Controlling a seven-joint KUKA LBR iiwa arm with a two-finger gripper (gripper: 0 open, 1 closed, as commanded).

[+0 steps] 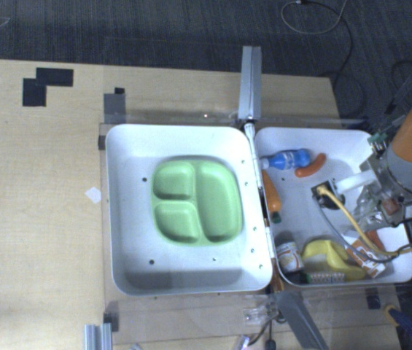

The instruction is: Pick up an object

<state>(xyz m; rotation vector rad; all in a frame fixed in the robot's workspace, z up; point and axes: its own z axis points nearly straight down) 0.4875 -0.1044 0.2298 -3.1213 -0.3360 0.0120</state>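
Lying in the right bin (351, 138), the objects sit apart from the tool (370, 208): a bottle (287, 159) and sausage (310, 165) at 11 o'clock, a carrot (271, 195) at 9, a can (288, 256) and a yellow item (329, 257) at 6. The tool hangs at 3 o'clock; its grip state I cannot tell. The left bin (129, 195) holds a green tray (195, 200). Both bins rest on the desk (38, 217).

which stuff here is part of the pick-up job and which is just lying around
For the job:
- grey arm's tool over the right white bin
- clear plastic bottle with blue cap
- orange-red sausage-shaped toy
- orange carrot-like stick
- yellow bottle
- small printed can

Lying about:
- green three-compartment plate in the left white bin
- black cable on the floor
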